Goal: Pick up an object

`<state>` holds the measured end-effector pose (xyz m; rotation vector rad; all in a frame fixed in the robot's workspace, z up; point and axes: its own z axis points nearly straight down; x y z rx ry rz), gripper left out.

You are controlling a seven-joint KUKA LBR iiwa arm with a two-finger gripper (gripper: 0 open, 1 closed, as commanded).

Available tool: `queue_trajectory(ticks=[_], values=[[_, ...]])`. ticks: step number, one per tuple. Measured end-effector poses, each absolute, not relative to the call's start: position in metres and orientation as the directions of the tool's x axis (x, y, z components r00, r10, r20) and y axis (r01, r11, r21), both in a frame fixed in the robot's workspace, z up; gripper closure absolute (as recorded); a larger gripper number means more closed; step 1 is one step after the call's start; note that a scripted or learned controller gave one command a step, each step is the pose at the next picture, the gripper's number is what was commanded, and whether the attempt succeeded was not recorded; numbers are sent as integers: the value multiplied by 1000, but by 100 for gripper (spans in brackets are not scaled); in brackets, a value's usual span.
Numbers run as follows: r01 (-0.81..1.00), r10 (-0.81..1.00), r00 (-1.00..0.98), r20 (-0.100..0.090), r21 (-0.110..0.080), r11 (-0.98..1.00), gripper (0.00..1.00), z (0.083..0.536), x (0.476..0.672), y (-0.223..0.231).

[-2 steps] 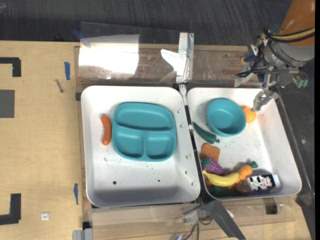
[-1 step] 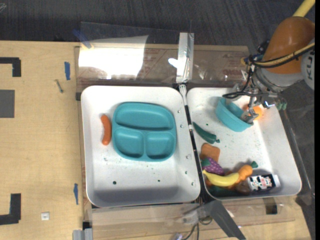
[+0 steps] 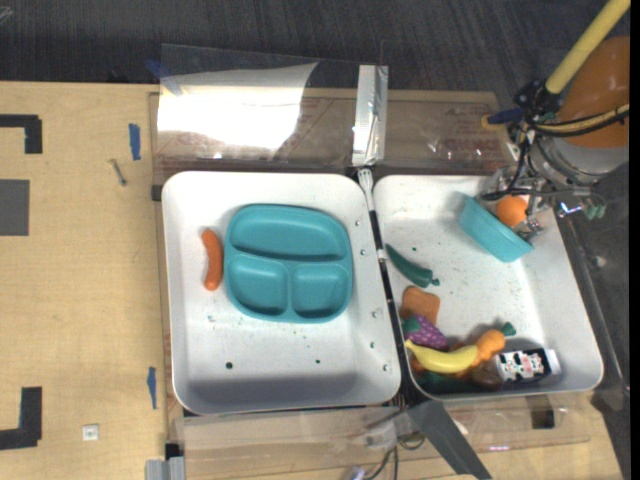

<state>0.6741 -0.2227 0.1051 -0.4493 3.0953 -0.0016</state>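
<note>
My gripper (image 3: 527, 206) hangs over the far right corner of the right bin (image 3: 560, 298), below the grey wrist and the orange band. Right beside it a teal bowl (image 3: 492, 229) lies tipped on its side, and a small orange ball (image 3: 512, 210) sits at the bowl's upper edge, touching or nearly touching the gripper. Along that bin's near edge lie a yellow banana (image 3: 445, 359), purple grapes (image 3: 424, 330), an orange carrot (image 3: 489, 343) and a black-and-white bottle (image 3: 523, 365). A green pod (image 3: 409, 265) and an orange wedge (image 3: 420, 301) lie near its left wall.
The left bin (image 3: 190, 348) holds a teal divided plate (image 3: 288, 261) and an orange sausage (image 3: 211, 259) to the plate's left. Clear plastic sheeting (image 3: 240, 113) and a metal strip (image 3: 369, 113) stand behind the bins. Cables (image 3: 560, 118) hang by the wrist.
</note>
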Motion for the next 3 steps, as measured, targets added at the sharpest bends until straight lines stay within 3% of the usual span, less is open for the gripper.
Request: queue_trajectory(ticks=[1,2,3], values=[[-283,-283,-958,-37,-17,959,100,117,679,-223],[-206,-206,-978,-18,-5,978,100,200,672,-172],[-502,-502,-865,-2,2,865,100,103,626,-170]])
